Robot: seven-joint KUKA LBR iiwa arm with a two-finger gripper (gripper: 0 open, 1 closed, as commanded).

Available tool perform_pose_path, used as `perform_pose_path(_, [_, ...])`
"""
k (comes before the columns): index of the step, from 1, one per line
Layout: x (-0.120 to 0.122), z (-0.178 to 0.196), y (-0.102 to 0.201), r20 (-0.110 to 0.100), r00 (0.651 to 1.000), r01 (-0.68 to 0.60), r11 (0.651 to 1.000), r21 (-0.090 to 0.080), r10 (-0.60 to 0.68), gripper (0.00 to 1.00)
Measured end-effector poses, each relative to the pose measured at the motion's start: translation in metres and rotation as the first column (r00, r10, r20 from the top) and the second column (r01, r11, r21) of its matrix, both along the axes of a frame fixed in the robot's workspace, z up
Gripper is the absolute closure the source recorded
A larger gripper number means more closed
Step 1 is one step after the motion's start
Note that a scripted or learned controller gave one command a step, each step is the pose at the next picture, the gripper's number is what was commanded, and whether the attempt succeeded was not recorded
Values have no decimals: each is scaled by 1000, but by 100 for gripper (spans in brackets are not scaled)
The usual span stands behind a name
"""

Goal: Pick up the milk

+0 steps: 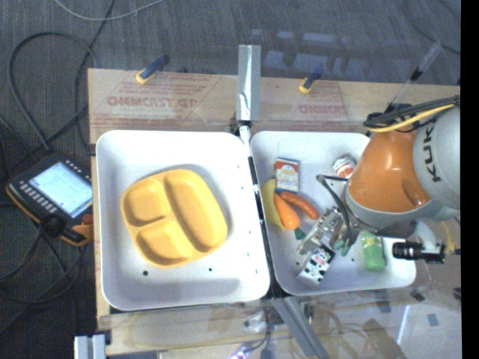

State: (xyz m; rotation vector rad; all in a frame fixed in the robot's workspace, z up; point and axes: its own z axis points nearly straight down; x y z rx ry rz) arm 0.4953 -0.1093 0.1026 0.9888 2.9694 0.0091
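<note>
Milk (316, 265) in right bin (389, 279), near front wall, long axis slanting toward 1 o'clock. Pincer (323, 234) just beyond at 12 o'clock, nearly touching carton's top end. Open or closed: cannot tell. Short drop toward 6 o'clock likely needed.

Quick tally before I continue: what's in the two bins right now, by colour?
Yellow: 2, divided plate in the left bin, banana-like piece in the right bin
Orange: 2, carrot-like pieces
Red and white: 2, carton, can
Green: 1, bottle
Black and white: 1, small carton below the gripper
Total: 8
</note>
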Motion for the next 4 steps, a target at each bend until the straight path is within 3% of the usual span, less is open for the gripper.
perform_pose_path(1, [34, 81, 25, -12, 1000, 4, 1000, -2, -4, 100])
perform_pose_path(2, [34, 81, 25, -12, 1000, 4, 1000, -2, -4, 0])
perform_pose_path(3, [-11, 7, -17, -14, 990, -139, 990, -2, 139, 0])
perform_pose_path(4, [-10, 16, -16, -9, 990, -139, 990, 0, 139, 100])
